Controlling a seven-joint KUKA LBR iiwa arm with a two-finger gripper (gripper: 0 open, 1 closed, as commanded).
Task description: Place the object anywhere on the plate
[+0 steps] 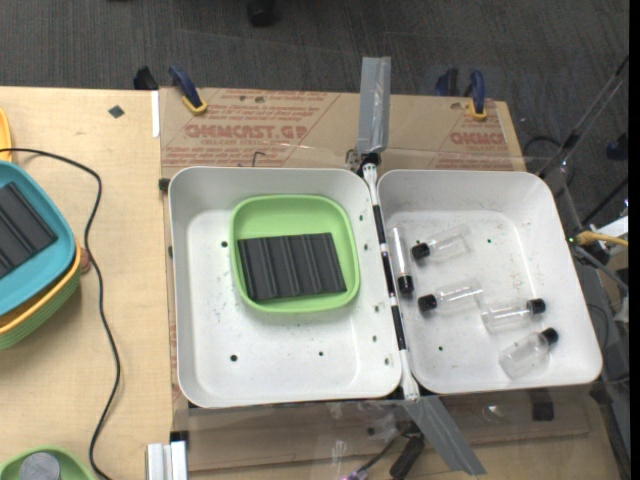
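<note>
Plate first: the square lime-green plastic plate (293,253) with rounded corners sits in the upper middle of the left white bin (190,298), and a dark grey ribbed rectangular mat (291,266) covers most of its floor, leaving a green rim all round. Nothing else rests on it, so the placing is, by my reading, not yet done. The candidates for "the object" are five clear plastic vials with black caps, all lying on their sides in the right white bin (570,258): one long vial (399,262) pressed against the left wall just beside the divider, one upper vial (441,246) near the middle, one middle vial (449,297) below it, one right-hand vial (514,313), and one lowest vial (527,351) near the front right corner. With no arm over either bin, I cannot tell how the gripper's fingers stand. Several risks follow from this layout. Round vials lying flat are likely to roll under a descending finger; transparent walls may be hard to locate. The vial against the wall leaves little room for a finger on that side, so a closing grasp could pinch nothing. On release, a vial might roll along the mat's ribs and off the shallow rim.
</note>
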